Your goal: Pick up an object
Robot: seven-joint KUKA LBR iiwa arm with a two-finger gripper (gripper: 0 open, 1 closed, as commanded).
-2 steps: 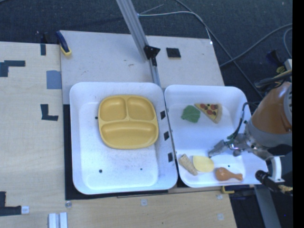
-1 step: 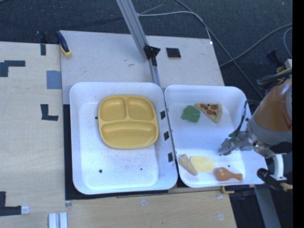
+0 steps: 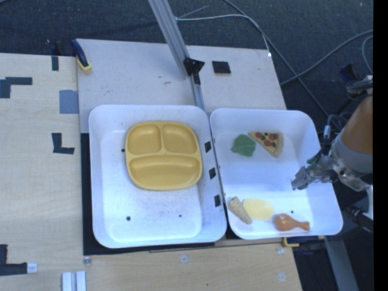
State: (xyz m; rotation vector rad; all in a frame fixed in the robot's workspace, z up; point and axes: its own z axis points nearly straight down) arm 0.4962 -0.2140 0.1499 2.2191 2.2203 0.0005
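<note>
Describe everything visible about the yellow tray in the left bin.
The yellow tray looks like smooth moulded plastic, a rounded rectangle with three compartments: two small ones at the far side and one long one at the near side. It lies flat and upright on the floor of the left bin, toward its far right part. The compartments hold nothing visible, and nothing else touches it.

Divided plate (image 3: 163,155) in left bin (image 3: 103,180) — food items right bin (image 3: 303,126).

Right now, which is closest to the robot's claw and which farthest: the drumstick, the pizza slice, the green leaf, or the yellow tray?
From the gripper at the right bin's right edge:
1. Drumstick, front right corner of that bin.
2. Pizza slice, back of that bin.
3. Green leaf, beside the pizza, farther left.
4. Yellow tray, in the left bin.
</note>
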